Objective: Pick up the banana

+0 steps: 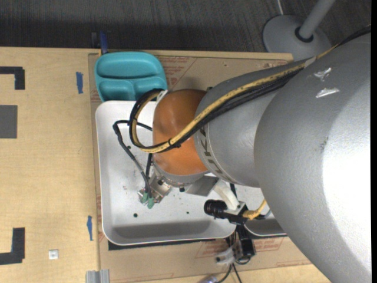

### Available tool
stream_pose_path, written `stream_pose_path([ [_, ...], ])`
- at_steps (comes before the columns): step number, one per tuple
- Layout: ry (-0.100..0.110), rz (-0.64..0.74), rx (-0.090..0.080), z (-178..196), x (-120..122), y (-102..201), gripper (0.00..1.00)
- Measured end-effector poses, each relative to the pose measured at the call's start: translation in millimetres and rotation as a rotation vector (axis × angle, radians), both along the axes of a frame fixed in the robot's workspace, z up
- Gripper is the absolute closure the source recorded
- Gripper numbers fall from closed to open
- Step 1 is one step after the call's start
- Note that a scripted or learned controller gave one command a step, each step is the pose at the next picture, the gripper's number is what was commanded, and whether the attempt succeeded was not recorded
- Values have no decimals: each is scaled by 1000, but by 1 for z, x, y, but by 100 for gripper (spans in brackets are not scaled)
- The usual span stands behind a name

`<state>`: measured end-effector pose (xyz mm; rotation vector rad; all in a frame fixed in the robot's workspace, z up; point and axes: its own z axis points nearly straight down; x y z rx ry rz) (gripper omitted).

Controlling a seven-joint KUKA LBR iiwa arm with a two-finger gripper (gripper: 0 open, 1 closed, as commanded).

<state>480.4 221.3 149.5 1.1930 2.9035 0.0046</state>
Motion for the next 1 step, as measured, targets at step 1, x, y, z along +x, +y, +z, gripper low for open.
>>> stream_pose_path([
  [1, -2, 496, -1, -61, 1, -4, 100],
])
